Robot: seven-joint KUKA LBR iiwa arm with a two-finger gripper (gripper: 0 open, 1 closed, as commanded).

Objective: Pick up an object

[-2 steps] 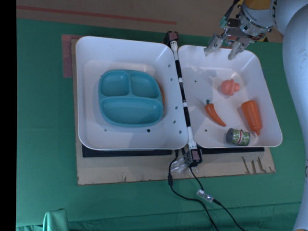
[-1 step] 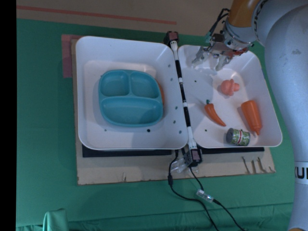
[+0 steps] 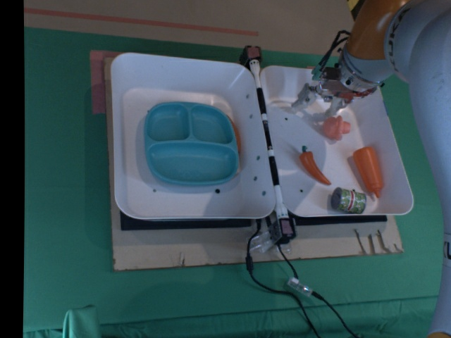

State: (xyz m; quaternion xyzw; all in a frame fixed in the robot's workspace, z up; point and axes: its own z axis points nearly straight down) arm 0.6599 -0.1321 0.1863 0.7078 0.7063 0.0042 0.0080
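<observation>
Camera view, looking down at a slant: the arm [image 3: 416, 27] reached in from the right, w/ the tool [image 3: 320, 105] low over the far part of the right bin [image 3: 394, 189]. Its fingers [image 3: 303, 98] were spread apart w/ nothing between them.

Nearest candidate was a pink toy [image 3: 336, 127], lying just below and right of the tool, close but not inside the span. Further toward the near edge lay a chili pepper [image 3: 312, 165], a carrot [image 3: 368, 170] and a small can [image 3: 348, 201], each apart from the others. The left bin [image 3: 127, 83] held a blue divided plate [image 3: 190, 143].

Judgement: approach stage, no grasp yet. To do it well, shift the tool toward the pink toy, centre it between the fingers, descend till they straddle it, then close. Toy looked lumpy and rounded, so an off-centre pinch could squirt it out.
</observation>
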